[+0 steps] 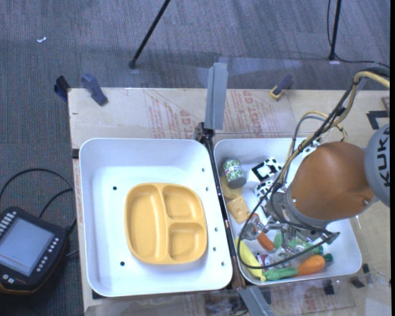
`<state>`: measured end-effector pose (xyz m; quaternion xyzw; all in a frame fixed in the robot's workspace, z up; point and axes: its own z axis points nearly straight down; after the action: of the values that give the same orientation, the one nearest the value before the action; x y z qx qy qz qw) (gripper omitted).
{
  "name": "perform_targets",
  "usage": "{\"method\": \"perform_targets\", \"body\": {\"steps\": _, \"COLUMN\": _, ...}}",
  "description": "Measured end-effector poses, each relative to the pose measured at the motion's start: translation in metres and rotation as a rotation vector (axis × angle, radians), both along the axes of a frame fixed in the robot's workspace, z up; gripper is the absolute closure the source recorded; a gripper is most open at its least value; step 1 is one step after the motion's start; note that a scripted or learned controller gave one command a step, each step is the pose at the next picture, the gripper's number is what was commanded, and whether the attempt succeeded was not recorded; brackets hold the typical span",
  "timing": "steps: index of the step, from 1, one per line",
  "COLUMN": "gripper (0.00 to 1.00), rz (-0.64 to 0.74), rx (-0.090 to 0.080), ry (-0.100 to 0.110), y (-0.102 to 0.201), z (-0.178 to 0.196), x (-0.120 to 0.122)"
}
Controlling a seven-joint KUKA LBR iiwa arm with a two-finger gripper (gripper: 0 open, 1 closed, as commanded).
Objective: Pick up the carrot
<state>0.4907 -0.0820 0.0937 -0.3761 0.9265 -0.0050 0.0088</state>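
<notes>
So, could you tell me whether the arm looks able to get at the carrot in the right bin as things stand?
Probably yes: the carrot lies uncovered near the bin's front wall, the gripper already close above, though neighbouring toys crowd it.

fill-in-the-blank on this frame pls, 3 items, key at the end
1. The yellow divided plate lies in the ____ bin.
2. The carrot lies in the ____ bin, near its front edge.
3. The band above the arm's wrist is ____.

Missing words: left; right; orange
</notes>
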Motion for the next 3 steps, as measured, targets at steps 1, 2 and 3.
{"method": "perform_targets", "body": {"steps": 1, "gripper": 1.0, "rz": -0.007, "rx": 0.002, "ry": 0.015, "y": 0.001, "z": 0.007, "x": -0.003}}
{"method": "perform_targets", "body": {"steps": 2, "gripper": 1.0, "rz": 0.258, "rx": 0.005, "ry": 0.01, "y": -0.008, "z": 0.0, "x": 0.005}}
{"method": "perform_targets", "body": {"steps": 3, "gripper": 1.0, "rz": -0.307, "rx": 0.008, "ry": 0.023, "y": 0.003, "z": 0.092, "x": -0.005}}
